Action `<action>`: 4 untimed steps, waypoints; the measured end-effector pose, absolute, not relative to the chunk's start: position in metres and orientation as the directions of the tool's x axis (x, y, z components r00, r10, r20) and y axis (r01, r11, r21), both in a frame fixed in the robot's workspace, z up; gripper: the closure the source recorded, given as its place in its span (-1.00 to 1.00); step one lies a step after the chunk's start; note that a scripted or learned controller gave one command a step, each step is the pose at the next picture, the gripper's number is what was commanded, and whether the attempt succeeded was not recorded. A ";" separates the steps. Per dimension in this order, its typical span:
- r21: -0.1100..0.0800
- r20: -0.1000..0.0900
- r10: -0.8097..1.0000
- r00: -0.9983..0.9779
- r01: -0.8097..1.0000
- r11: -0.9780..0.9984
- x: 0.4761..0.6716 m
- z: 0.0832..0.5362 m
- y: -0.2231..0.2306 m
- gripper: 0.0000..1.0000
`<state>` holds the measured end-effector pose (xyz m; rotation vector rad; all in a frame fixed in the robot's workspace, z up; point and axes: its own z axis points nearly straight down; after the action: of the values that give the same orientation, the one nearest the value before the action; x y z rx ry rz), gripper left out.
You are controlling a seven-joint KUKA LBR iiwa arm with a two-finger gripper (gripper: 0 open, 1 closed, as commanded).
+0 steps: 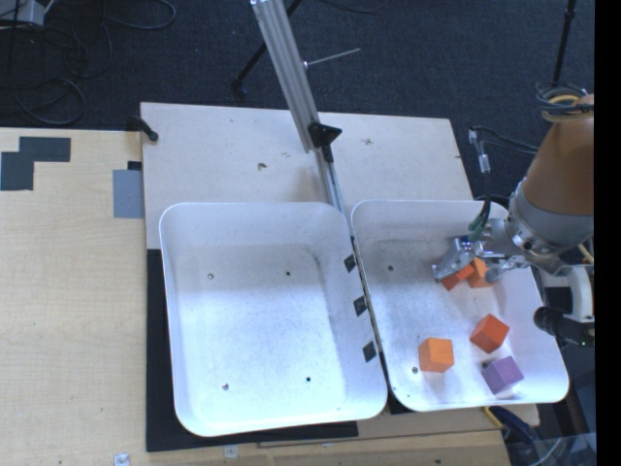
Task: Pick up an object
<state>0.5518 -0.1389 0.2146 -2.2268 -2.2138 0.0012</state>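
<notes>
Two white bins are sitting side by side on the bench, the left bin (pixel 252 309) and the right bin (pixel 408 260). Over the right one, the gripper (pixel 464 268) is closing its fingers on an orange block (pixel 466 276). Three more blocks are lying nearer the front: orange (pixel 436 353), red (pixel 489 333), purple (pixel 502 374).

A pale wooden bench (pixel 68 289) stands on dark carpet (pixel 427 37) strewn with black cables (pixel 87 27).
</notes>
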 end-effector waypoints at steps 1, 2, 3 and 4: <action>0.009 -0.004 1.000 0.001 1.000 -0.001 0.654 0.127 -0.200 -1.00; 0.018 -0.008 1.000 -0.004 1.000 0.004 0.629 0.113 -0.207 -1.00; 0.008 -0.003 1.000 -0.003 1.000 0.003 0.586 0.100 -0.199 -1.00; -0.003 0.001 1.000 0.005 1.000 -0.005 0.581 0.107 -0.200 1.00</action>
<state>0.5810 -0.2001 0.1072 -2.2249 -2.2144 0.0018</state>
